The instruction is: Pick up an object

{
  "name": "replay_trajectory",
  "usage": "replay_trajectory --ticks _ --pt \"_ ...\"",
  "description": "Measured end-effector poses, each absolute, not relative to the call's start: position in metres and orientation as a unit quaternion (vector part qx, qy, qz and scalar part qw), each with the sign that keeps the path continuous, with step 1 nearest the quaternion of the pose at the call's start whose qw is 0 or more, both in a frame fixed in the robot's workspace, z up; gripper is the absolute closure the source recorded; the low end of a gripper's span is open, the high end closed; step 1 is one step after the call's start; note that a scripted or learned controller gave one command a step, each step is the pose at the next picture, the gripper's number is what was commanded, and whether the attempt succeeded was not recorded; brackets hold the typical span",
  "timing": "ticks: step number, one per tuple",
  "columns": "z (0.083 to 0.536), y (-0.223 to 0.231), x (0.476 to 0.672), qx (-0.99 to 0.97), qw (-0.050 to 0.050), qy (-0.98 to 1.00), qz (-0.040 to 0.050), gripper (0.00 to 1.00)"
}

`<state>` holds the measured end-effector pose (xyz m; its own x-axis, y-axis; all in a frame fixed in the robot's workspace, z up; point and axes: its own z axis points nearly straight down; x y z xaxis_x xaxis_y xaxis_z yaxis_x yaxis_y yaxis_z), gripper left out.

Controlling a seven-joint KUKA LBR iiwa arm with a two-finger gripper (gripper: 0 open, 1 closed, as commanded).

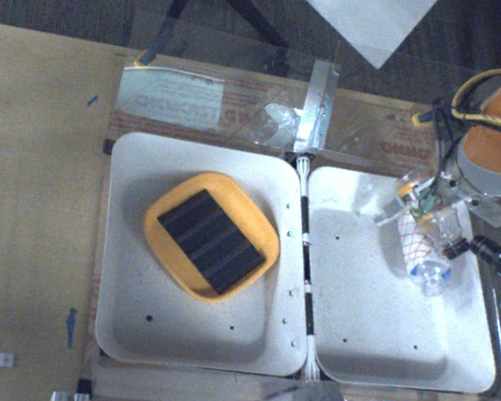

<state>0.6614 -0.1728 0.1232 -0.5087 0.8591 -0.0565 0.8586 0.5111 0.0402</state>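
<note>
The gripper (421, 235) sits low in the right bin (370, 339); whether it is open or closed cannot be told; an orange block with a dark top (211, 236) lies in the left bin (120, 297)

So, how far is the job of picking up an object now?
Nothing looks lifted yet. The yellow pad with the dark ribbed panel lies flat in the left bin, apart from the arm. In hand: the pincer is low over the right bin, near its far right side, beside a small clear object. Whether it grips that object cannot be told. Left: a secure grasp and a lift.
</note>
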Motion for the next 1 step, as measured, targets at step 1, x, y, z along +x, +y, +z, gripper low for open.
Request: replay_trajectory --ticks 1 --pt "0.1231 -0.1726 0.6614 0.494 0.034 0.869 0.0036 0.0"
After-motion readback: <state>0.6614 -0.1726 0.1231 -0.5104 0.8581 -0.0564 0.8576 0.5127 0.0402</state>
